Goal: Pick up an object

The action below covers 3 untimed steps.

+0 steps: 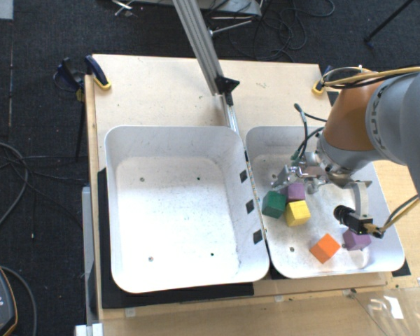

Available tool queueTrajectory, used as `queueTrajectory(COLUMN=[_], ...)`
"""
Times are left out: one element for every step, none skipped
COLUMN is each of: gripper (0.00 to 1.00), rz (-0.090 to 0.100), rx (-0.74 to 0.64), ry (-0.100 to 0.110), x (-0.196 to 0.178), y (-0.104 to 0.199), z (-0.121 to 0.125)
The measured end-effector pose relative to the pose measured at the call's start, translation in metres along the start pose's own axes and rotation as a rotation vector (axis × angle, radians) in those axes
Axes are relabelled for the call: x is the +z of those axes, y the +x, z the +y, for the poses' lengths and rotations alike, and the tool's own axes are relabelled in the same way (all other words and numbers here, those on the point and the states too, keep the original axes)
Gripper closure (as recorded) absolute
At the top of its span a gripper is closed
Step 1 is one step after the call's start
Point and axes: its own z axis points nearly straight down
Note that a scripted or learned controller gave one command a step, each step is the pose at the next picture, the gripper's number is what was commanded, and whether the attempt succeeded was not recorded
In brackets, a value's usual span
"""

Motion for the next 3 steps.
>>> queueTrajectory(gripper=[1.0,1.0,1.0], rz=[-0.001,0.001,0.003], rx=[0.0,-0.011,-0.01], ry=[-0.005,-0.014,-0.001], x=[-0.01,-0.105,-0.1], y=[0.0,0.068,0.131], z=[0.002,0.034,0.018])
